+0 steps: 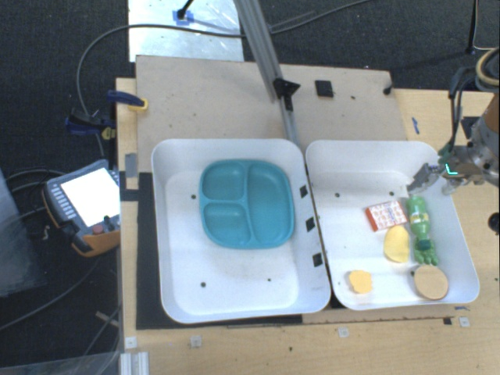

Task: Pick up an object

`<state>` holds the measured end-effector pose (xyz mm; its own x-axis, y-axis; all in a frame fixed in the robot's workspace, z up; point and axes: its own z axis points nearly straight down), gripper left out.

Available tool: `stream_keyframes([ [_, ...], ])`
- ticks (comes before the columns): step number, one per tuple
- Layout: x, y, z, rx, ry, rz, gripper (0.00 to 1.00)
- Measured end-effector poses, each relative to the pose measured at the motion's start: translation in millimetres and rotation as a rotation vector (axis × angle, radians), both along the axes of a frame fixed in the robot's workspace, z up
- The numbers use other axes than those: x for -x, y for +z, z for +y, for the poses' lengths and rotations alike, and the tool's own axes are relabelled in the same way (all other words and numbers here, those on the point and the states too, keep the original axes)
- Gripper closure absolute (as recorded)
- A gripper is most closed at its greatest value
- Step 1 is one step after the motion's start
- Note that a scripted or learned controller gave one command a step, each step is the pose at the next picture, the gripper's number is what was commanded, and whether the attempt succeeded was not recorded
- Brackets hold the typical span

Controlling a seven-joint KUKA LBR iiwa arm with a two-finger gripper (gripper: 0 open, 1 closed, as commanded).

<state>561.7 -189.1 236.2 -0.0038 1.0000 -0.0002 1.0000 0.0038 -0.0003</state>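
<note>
The right bin (344, 174) holds several small things. A red and white packet (385, 214) lies beside a green bottle (419, 225). Below them are a yellow lump (397, 244), a small yellow-orange piece (359, 281) and a tan round disc (430, 281). My gripper (430, 180) hangs over the bin's upper right corner, just above and right of the packet and the bottle's top, apart from both. Nothing shows in its grasp.
The left bin (176, 233) carries a teal divided plate (247, 203). A grey pole (262, 37) slants across the board behind the bins. At the far left, off the bench, lies a handheld pendant (84, 205) with cables.
</note>
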Motion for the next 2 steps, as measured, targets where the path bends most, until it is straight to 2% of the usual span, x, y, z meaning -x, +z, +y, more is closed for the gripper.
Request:
stream_keyframes([
  [1,-0.5,0.7,0.0,0.001,0.000,-0.002,0.00],
  [2,-6.1,-58.0,-5.8,0.000,-0.003,0.002,0.00],
])
